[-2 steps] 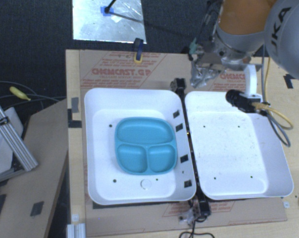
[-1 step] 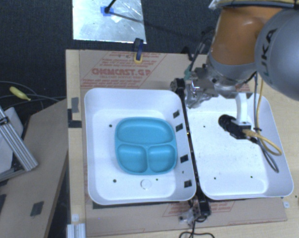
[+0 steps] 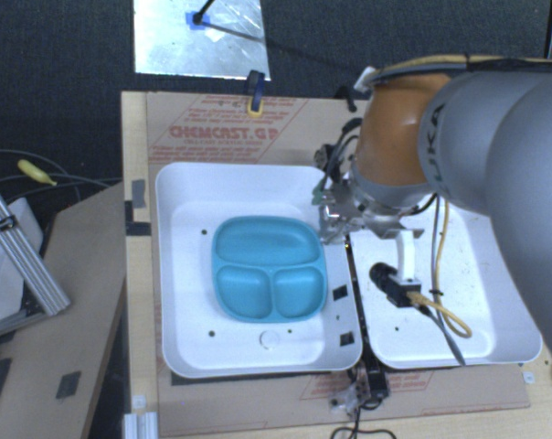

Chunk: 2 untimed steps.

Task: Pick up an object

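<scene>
A light blue divided plate (image 3: 265, 268) with three compartments lies flat in the middle of the left white bin (image 3: 189, 218). The grey arm with its orange band (image 3: 395, 140) reaches in from the right and hangs over the seam between the two bins. Its gripper (image 3: 334, 225) points down at the right rim of the left bin, just beside the plate's upper right corner. The arm's body hides most of the gripper, and nothing can be seen held in it.
The right white bin (image 3: 495, 327) is largely covered by the arm. A black connector (image 3: 392, 284) and a yellow cable (image 3: 445, 316) hang over it. Brown cardboard (image 3: 221, 131) lies under the bins, and a shiny sheet (image 3: 198, 21) sits at the back.
</scene>
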Available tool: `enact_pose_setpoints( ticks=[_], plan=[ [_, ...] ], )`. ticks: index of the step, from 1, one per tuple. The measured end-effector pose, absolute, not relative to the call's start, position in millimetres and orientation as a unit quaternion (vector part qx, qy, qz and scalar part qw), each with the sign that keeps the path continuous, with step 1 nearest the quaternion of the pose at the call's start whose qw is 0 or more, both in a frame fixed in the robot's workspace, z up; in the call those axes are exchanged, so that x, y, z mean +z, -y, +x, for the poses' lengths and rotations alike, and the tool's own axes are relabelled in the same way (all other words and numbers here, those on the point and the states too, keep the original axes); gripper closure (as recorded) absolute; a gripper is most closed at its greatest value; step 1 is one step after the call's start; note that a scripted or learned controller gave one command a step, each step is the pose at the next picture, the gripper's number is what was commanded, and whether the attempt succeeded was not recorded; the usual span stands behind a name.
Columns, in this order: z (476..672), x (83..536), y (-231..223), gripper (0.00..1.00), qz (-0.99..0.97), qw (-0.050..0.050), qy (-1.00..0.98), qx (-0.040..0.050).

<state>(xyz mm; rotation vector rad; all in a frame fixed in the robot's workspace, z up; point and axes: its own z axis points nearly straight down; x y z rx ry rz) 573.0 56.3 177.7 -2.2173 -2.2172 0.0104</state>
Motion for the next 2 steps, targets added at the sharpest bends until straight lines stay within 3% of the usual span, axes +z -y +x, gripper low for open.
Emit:
enact_pose_setpoints(
  ticks=[1,2],
  plan=[
    [673.2,357,-60,1.0,-0.705,-0.008,0.709,-0.008],
    [626.4,309,-80,1.0,-0.705,0.001,0.709,0.0009]
  ],
)
